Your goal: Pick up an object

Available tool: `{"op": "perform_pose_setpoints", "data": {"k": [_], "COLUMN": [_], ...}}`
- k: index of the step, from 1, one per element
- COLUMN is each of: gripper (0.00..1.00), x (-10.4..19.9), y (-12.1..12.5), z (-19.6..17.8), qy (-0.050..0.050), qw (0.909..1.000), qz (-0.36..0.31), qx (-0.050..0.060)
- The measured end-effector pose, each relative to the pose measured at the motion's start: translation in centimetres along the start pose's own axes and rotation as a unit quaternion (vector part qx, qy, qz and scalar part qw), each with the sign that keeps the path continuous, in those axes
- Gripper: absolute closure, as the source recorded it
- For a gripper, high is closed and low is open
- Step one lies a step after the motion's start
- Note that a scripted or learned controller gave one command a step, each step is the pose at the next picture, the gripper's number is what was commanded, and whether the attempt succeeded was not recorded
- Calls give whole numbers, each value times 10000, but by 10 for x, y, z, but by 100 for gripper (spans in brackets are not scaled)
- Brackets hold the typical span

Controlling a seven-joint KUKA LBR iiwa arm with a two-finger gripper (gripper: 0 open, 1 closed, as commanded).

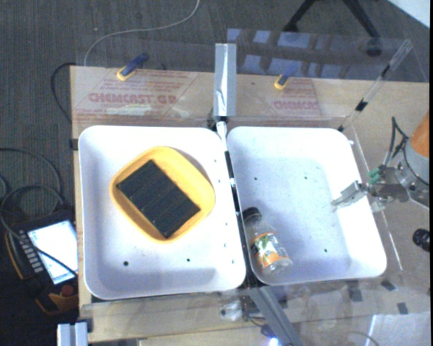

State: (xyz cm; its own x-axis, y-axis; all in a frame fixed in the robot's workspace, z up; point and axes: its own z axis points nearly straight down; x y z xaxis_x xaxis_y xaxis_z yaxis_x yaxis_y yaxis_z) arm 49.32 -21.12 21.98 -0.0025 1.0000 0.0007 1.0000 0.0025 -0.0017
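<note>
Rightward, hand (344, 197) over right bin (303, 157) edge, grip state unclear, bottle (265, 245) lying near divider

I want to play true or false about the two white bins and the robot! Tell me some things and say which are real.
1. A yellow dish with a dark ridged block on it lies in the left bin. True.
2. The small bottle stands upright in the middle of the right bin. False: it lies on its side at that bin's near left corner.
3. The bottle has a dark cap. True.
4. The gripper is holding the bottle. False: it is at the right bin's right edge, apart from the bottle.
5. Both bins touch the yellow dish. False: it lies in the left bin alone.
</note>
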Motion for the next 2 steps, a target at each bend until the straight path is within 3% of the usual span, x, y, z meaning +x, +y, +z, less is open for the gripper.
{"op": "perform_pose_setpoints", "data": {"k": [1,2], "gripper": [0,0], "x": [145,163], "y": [-9,-10], "z": [-27,37], "qy": [0,0], "qw": [9997,9999], "qz": [-229,144], "qx": [3,14]}}
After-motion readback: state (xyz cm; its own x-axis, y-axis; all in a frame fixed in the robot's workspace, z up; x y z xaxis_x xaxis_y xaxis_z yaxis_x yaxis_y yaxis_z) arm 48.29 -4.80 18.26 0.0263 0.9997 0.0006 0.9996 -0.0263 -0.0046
